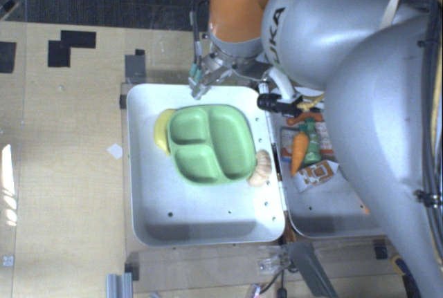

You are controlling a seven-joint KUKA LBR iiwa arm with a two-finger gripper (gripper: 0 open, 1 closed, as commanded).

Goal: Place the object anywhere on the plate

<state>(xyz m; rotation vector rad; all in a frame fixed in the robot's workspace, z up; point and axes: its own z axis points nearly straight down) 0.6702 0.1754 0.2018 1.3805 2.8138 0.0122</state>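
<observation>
A green divided plate [210,143] lies in the left white bin [208,224], tilted a little. A yellow object [161,131] peeks out from under the plate's left edge. A pale beige, shell-like object [261,168] rests against the plate's right edge. My gripper [199,84] hangs over the bin's far rim, just beyond the plate's far left corner. Nothing shows between its fingers.
The right bin [332,217] holds a carrot [299,151], a green packet [313,141] and a printed card [317,173]. My large grey arm covers most of the right side. The near half of the left bin is bare white floor.
</observation>
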